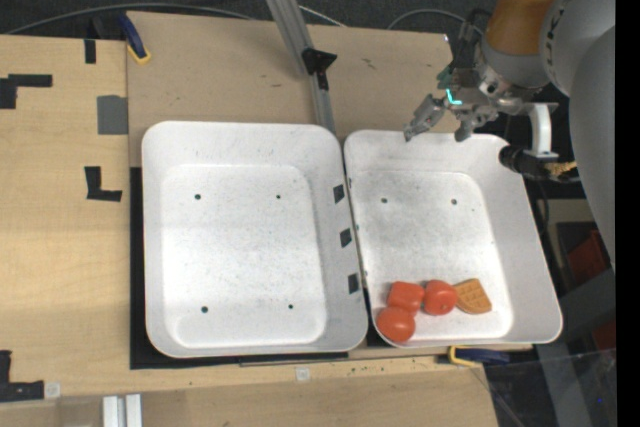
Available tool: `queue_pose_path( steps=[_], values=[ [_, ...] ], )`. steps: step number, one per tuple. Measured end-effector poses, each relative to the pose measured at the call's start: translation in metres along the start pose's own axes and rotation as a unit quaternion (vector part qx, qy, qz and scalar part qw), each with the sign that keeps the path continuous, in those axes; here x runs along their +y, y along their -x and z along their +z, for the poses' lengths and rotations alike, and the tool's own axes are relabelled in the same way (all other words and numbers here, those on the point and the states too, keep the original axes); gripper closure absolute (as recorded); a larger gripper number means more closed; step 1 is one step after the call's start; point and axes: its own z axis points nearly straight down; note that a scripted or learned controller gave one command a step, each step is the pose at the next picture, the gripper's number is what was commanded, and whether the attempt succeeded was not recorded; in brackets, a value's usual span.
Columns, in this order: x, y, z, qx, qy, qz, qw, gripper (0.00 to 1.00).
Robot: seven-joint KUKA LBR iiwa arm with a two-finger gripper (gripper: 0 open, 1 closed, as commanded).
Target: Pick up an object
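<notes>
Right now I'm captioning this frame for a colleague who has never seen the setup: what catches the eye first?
A cluster of red pieces and an orange one sits at the near edge of the right bin. The tool, fingers spread, hovers over that bin's far rim.

Even, fairly bright overhead light makes the two white bins (245,140) nearly glare. Shadows are soft and short. Focus is moderate, with slight grain and the dark background dim.

Left bin (240,235): beside the right bin (450,215), touching.
Three round pieces (415,305): right bin, near edge, clustered.
Flat piece (473,296): just right of cluster.
Gripper (438,127): above right bin's far rim.
</notes>
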Motion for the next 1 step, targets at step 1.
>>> queue_pose_path(
  steps=[1],
  values=[
    [0.0011, 0.0001, -0.0031, -0.001, 0.002, -0.001, 1.0, 0.0]
  ],
)
